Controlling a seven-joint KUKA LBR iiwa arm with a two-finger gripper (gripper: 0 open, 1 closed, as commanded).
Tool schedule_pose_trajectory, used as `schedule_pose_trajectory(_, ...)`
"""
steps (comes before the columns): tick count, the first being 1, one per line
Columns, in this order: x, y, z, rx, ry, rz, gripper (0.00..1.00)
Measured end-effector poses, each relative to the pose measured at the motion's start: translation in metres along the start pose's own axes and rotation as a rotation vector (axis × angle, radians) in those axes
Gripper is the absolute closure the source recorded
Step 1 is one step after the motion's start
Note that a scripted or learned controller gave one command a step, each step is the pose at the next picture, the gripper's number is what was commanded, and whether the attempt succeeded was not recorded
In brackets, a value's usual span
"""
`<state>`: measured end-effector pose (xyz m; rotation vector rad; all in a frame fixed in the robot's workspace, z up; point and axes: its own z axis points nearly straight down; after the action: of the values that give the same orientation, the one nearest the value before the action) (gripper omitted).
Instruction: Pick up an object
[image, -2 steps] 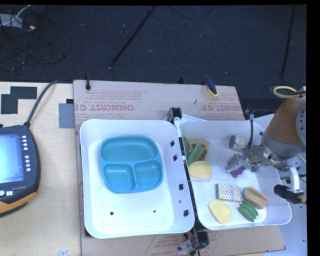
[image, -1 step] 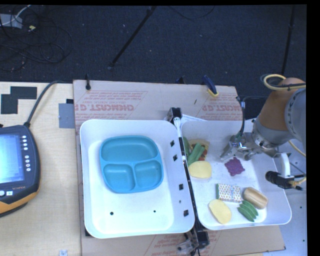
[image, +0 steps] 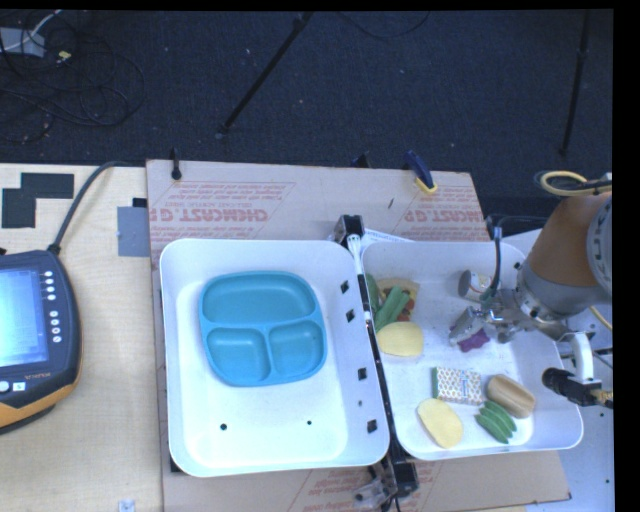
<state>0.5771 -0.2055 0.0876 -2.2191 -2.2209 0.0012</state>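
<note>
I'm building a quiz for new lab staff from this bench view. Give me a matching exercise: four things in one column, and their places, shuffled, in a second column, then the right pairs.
Things:
1. blue divided plate
2. checkered packet
3. green bean pod
4. purple object

Places:
A. near front edge of the right bin, beside the hot dog bun
B. in the left bin
C. at the tips of the gripper
D. right bin, between the two yellow pieces

Pairs: 1-B, 2-D, 3-A, 4-C
</note>
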Motion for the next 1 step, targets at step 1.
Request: schedule_pose_trajectory(1, -0.0011, -0.0004, -0.0104, 0.001, 0.001, 0.000, 1.00)
